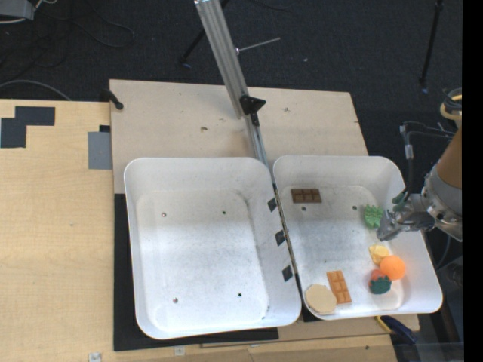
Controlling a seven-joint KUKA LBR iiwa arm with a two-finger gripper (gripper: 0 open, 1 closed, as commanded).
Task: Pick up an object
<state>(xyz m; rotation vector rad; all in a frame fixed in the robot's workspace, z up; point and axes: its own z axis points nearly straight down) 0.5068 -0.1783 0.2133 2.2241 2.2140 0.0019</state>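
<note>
My gripper (391,217) reaches in over the right rim of the right bin (332,164), low above the bin floor, and looks open. A small green leafy toy (372,216) lies just to its left, close to the fingertips but not between them. Below the gripper sit a yellow piece (379,253), an orange ball (392,268) and a red and green piece (379,283). A brown chocolate bar (306,196) lies near the bin's back left. An orange wafer (339,286) and a beige round cookie (321,299) rest at the front left corner.
The left bin (151,173) stands beside the right one, with a divider with black clips (278,236) between them. A slanted aluminium bar (226,59) rises behind the bins. Wooden bench surface (53,225) spreads to the left.
</note>
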